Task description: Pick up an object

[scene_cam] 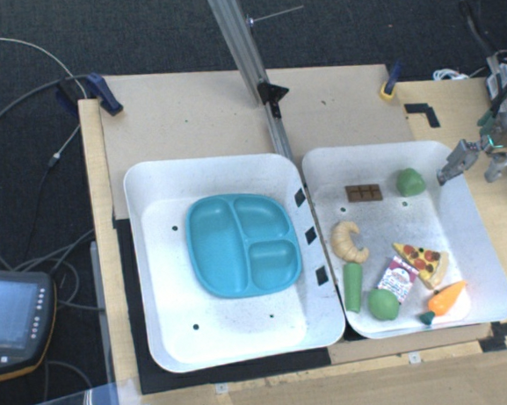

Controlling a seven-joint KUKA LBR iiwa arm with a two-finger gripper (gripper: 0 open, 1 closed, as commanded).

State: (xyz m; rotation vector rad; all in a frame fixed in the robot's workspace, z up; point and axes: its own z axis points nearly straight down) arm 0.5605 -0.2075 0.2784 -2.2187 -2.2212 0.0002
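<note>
The left bin [152, 250] carries a blue divided plate [242, 244], and it takes no part in the work so far. The right bin [476, 231], used here as the landmark, holds every candidate for the pick, and all of them lie loose on its floor, so nothing has been lifted yet.

The gripper [466, 159] hangs at the bin's far right rim, near the back corner, with nothing between its fingers; whether they are spread or pressed together cannot be told at this size.

Inside the bin, by size:
- a croissant [350, 241] near its left wall;
- a green cucumber-like stick [353, 286] in front of that;
- a pizza slice [423, 262] and a carrot [447, 297] toward the front right;
- a small juice carton [398, 279] with a green ball [383, 305] just beside it;
- a second green ball [409, 181] at the back, nearest the gripper;
- a chocolate bar [364, 193] at the back.

By my judgement the whole task remains: reach, descent, grasp and lift.
</note>
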